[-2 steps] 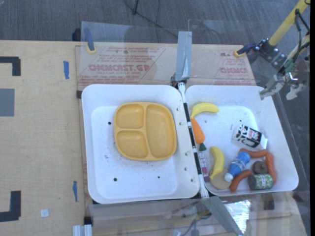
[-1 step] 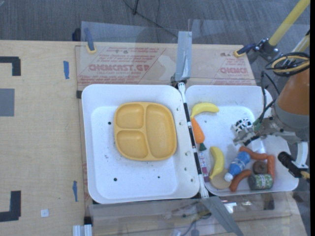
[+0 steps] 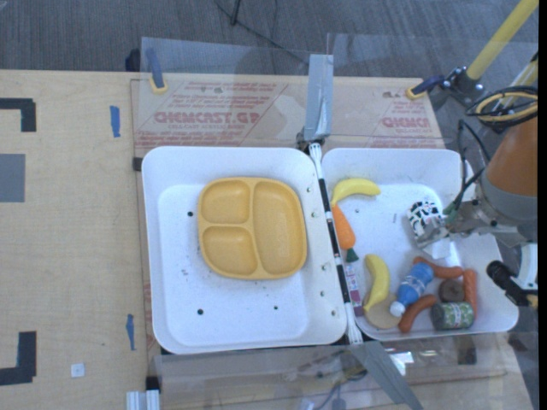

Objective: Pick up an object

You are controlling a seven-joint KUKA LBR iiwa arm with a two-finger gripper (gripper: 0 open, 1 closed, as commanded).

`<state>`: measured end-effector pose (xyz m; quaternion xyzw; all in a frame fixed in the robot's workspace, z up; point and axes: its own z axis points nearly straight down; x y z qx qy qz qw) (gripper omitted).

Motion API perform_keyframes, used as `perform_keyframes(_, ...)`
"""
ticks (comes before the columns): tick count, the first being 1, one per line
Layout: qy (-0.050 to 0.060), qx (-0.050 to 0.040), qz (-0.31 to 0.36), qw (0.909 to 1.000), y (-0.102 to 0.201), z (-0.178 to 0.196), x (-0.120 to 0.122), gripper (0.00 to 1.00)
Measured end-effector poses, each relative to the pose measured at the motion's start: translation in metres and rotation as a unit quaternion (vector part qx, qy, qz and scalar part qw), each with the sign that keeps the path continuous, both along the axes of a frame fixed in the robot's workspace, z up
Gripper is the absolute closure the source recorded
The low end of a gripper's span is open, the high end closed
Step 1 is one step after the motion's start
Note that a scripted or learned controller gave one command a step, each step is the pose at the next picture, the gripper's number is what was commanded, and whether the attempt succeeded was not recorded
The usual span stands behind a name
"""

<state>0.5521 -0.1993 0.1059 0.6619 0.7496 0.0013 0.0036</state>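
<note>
Reaching in from the right edge, the gripper (image 3: 438, 229) hovers beside the black-and-white ball (image 3: 422, 216) at the right bin's (image 3: 385, 162) centre right; it looks light, round and slippery, best pinched across its middle.

A: Where is the arm (image 3: 513, 173)?
B: It comes in from the right edge, grey, with the orange band showing above the wrist.
A: And the gripper (image 3: 440, 229)?
B: Low over the right bin, reaching leftward from the wrist. Its metal parts are thin and blurred, so the state of its tips is unclear.
</note>
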Motion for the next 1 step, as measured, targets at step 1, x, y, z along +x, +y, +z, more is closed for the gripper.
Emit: perform_keyframes(1,0.003,0.0015,-0.027,0.9996,0.0770,0.0760,0.0330,1.00)
